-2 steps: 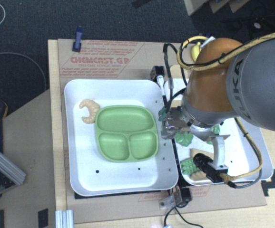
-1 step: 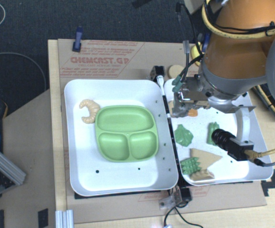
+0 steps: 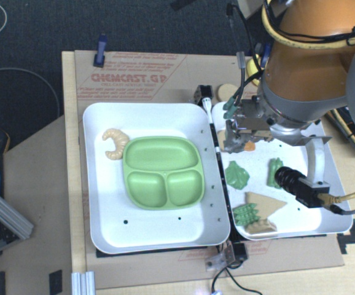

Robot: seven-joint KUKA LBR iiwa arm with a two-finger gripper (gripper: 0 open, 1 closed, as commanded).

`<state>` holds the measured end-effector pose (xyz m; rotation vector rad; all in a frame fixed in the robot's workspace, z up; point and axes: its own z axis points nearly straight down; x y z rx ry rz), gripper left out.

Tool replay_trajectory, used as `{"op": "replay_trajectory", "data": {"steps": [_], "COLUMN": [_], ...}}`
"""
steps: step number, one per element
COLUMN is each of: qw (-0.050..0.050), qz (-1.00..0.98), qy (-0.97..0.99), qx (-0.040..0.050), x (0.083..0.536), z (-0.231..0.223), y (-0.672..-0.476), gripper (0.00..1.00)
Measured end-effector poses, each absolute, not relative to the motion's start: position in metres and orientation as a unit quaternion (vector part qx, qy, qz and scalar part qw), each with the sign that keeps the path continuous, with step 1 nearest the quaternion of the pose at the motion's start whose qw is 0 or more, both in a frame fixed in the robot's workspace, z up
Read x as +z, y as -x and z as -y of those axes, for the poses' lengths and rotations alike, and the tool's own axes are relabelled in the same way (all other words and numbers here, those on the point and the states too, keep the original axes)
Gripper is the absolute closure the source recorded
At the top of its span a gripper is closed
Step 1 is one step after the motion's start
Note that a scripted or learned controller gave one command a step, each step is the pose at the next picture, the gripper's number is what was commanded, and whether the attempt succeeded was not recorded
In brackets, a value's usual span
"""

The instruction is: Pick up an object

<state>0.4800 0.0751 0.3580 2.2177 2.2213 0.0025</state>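
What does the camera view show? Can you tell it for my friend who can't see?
A grey and orange robot arm reaches from the right, its end effector low over the right white bin, which holds small green toys and a tan wedge. The left white bin holds a green divided plate beside a tan croissant toy.

Both white bins [image 3: 97,165] look like smooth, slightly glossy plastic. Centre-left of the frame, the green divided tray [image 3: 163,172] shows a soft satin plastic sheen. The worktop [image 3: 134,78] at top is matt brown cardboard-like board with red print. Upper right, the arm's orange band [image 3: 315,39] gleams, glossy and smooth, above dull grey casing.
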Motion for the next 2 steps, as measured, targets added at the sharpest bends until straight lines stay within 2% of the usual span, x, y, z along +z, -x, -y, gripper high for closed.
{"op": "replay_trajectory", "data": {"steps": [1, 2], "qw": [0.002, -0.002], "qz": [-0.708, -0.704], "qy": [-0.706, -0.710], "qx": [0.0011, -0.0039], "x": [0.368, 0.305], "z": [-0.075, -0.005], "y": [-0.481, -0.516], "gripper": [1.00, 1.00]}}
